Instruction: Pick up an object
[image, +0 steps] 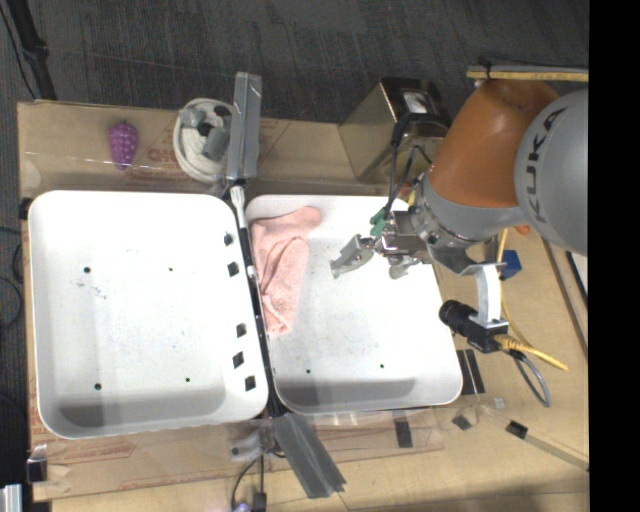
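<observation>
One pink cloth (281, 268), crumpled against left wall of right bin (360, 390).
Two white bins counted; left bin (130, 400) bare white. One gripper (352, 255) poised over right bin, right of cloth and apart from it; nothing seen between fingers, opening not discernible at this angle. Outside bins: one purple object (123, 143), small, shape unclear; one white coil (203, 140), partly hidden behind grey upright bar (243, 125).

The grey arm (520, 170) reaches in from the right, its end effector (352, 257) extended leftward, tilted slightly downward.
</observation>
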